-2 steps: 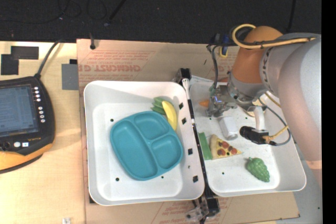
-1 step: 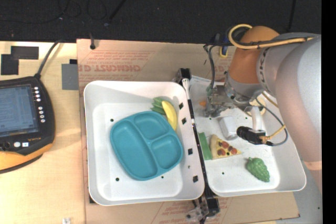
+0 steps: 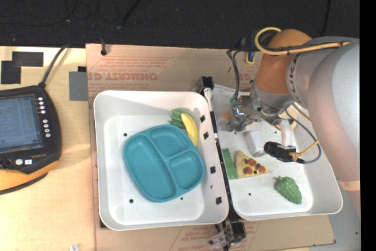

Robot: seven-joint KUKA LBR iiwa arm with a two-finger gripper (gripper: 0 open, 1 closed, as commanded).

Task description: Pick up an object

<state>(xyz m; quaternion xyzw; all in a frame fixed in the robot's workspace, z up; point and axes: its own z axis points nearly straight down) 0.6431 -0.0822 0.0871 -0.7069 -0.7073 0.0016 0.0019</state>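
A tan cardboard-covered bench (image 3: 147, 64) carries two shallow white plastic bins side by side, with dark floor and loose cables beyond its far edge. In the left bin (image 3: 111, 126) a teal divided plastic tray (image 3: 161, 163) fills the middle, leaving bare floor along the near and left walls; a yellow toy banana (image 3: 190, 128) lies at the tray's far right corner, over something green and leafy.

The right bin (image 3: 323, 200) holds a toy pizza slice (image 3: 251, 164) and a green bumpy toy fruit (image 3: 289, 188) — both to the tray's right. The grey arm's gripper (image 3: 251, 138) hangs low just beyond the pizza slice; whether its claw is spread or pressed together, I cannot tell.
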